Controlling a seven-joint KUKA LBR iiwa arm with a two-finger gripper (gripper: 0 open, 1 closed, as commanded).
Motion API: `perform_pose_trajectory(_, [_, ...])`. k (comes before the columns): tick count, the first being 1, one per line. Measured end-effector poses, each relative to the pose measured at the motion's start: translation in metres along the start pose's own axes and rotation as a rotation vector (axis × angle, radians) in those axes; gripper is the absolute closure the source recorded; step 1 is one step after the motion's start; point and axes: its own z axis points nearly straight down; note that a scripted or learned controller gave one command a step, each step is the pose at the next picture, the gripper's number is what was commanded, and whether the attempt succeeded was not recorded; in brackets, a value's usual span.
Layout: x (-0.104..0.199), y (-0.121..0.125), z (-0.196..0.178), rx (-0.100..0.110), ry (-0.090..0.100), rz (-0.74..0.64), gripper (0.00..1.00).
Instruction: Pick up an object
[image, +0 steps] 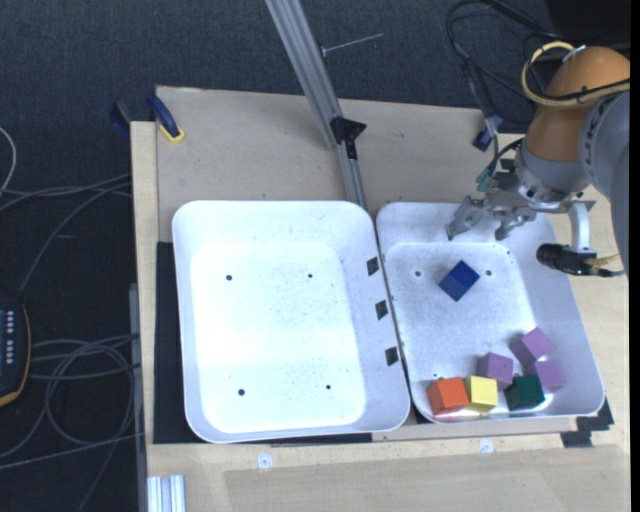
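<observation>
White plastic, two shallow bins side by side on a pale wooden bench (250, 140). Left bin (190, 300): bare speckled floor with four small dark dots. Grey metal bar (320, 90): runs at a slant from the far edge of the bench down to the gap between the bins. Right bin (425, 300): one dark blue cube (459, 280) alone toward the far half of the floor, tilted corner-on. Along the near edge of this bin, a cluster: orange block (449, 394) nearest the near left corner, yellow block (483, 392) touching it, dark green block (523, 393) just beside that, purple block (494, 365) just behind the yellow one, two more purple blocks (540, 358) against the right wall. Gripper (488, 226): over the far rim of the right bin, fingers spread apart, nothing between them, apart from the blue cube. Arm (575, 110): grey with orange band, entering from the right.
</observation>
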Motion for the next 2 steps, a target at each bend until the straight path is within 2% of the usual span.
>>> perform_pose_trajectory(1, [0.000,0.002,-0.016,-0.008,-0.002,-0.001,1.00])
perform_pose_trajectory(2, [-0.002,0.002,-0.061,-0.013,-0.003,0.001,1.00])
